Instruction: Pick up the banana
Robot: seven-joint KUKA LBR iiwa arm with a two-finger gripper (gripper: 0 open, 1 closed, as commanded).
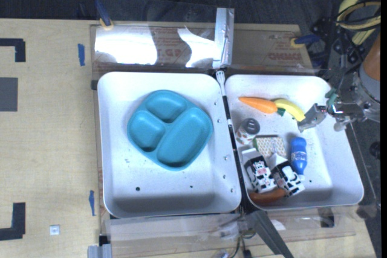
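- Two white bins are seen side by side on the table (48,130).
- The left bin (115,190) is occupied by a blue divided plate (170,128).
- In the right bin (344,172), a banana (290,109) is laid touching an orange carrot (257,105) near the far wall.
- A blue bottle (299,154), a small grey round object (251,126) and two black-and-white cow toys (273,176) are found nearer the front.
- The gripper (323,115) is positioned just right of the banana, apart from it; how the jaws stand cannot be told.
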